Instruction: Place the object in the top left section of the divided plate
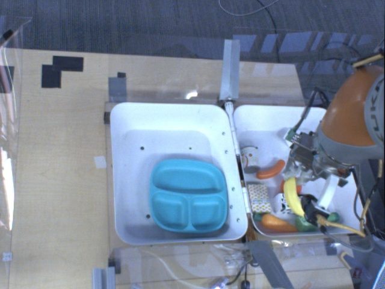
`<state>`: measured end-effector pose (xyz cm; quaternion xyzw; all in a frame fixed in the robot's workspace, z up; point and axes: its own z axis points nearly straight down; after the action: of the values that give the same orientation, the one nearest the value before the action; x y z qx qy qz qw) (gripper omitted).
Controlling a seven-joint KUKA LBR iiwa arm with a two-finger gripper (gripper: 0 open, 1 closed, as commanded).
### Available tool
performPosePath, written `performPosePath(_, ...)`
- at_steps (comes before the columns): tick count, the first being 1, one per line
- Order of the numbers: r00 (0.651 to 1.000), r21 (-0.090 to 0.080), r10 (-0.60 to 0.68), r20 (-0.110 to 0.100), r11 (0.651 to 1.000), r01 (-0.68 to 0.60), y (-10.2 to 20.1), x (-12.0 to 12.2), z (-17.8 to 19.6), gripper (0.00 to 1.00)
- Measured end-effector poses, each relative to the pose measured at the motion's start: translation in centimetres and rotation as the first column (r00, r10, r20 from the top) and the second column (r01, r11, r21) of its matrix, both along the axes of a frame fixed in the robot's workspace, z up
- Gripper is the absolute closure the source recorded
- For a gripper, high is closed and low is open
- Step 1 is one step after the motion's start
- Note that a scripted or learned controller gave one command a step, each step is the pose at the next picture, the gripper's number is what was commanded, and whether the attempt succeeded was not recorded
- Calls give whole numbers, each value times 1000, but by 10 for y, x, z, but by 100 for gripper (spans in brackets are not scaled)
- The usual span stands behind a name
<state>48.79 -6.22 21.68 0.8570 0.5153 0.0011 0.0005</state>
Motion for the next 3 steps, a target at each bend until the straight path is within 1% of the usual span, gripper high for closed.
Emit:
performPosePath(1, 1000, 0, 0, 0, 1000, 0, 0, 0, 0, 0)
performPosePath(2, 1000, 0, 6, 3, 1000, -6, 1, 2, 10, 100)
performPosePath(3, 980, -1, 199, 3, 980, -199, 56, 65, 104, 100)
